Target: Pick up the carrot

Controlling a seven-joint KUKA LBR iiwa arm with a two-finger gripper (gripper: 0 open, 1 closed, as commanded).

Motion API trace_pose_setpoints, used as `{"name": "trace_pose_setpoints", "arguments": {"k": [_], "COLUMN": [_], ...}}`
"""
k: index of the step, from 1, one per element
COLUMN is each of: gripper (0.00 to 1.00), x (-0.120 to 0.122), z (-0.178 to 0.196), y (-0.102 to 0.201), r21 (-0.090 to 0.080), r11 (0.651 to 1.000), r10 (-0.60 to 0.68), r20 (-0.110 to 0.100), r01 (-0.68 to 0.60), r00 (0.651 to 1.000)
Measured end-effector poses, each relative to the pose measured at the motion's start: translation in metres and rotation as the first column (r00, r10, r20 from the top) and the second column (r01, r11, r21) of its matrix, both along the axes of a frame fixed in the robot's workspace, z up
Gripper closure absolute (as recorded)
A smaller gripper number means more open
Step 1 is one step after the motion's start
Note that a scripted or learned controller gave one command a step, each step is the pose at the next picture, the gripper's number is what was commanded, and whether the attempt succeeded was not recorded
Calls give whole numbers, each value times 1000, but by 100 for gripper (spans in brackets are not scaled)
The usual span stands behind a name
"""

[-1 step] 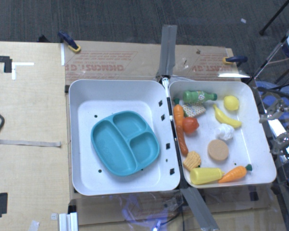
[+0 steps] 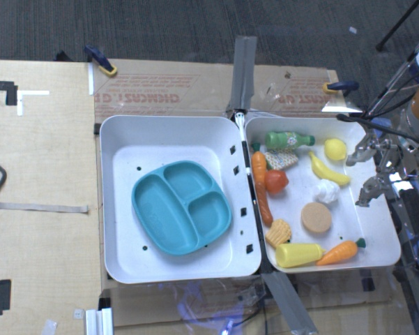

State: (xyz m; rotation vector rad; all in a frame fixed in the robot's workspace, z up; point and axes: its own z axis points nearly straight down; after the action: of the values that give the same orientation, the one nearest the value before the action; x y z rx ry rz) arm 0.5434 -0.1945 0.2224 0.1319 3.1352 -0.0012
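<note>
Overhead slanted view of a worktop point(image 2: 42, 187) w/ two shallow white bins side by side. Left bin point(image 2: 118, 257) holds a blue divided plate point(image 2: 181, 206), nothing on it. Right bin point(image 2: 376, 253) holds a jumble of toy food. The carrot point(image 2: 338, 252), orange w/ a small green tip, lies flat near that bin's front edge, toward the front right corner, tilted slightly; its thin end touches or nearly touches a yellow cylinder-like item point(image 2: 298, 255) beside it. A round tan disc point(image 2: 316, 218) sits just behind it, apart. Further back: banana point(image 2: 328, 170), lemon point(image 2: 335, 149), green bottle point(image 2: 288, 140), tomato point(image 2: 275, 181), a long orange sausage-like piece point(image 2: 261, 190) along the bin's left wall.

The end effector point(image 2: 373, 169) hangs at the right bin's right rim, behind the carrot & well apart from it. Its two metal fingers look spread, w/ nothing between them — prob. staged for a descent, not yet lined up over the carrot. Approach likely needs a shift toward the front edge; the bin wall close by leaves little room.
</note>
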Motion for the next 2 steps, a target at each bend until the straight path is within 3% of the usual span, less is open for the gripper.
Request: {"name": "trace_pose_setpoints", "arguments": {"k": [1,2], "gripper": [0,0], "x": [-57,-55], "z": [-68,-130], "y": [-13,8], "r21": [0,0], "r11": [966,726], "r10": [260,688], "r20": [-1,-2], "r01": [-260,-688], "r00": [966,726]}}
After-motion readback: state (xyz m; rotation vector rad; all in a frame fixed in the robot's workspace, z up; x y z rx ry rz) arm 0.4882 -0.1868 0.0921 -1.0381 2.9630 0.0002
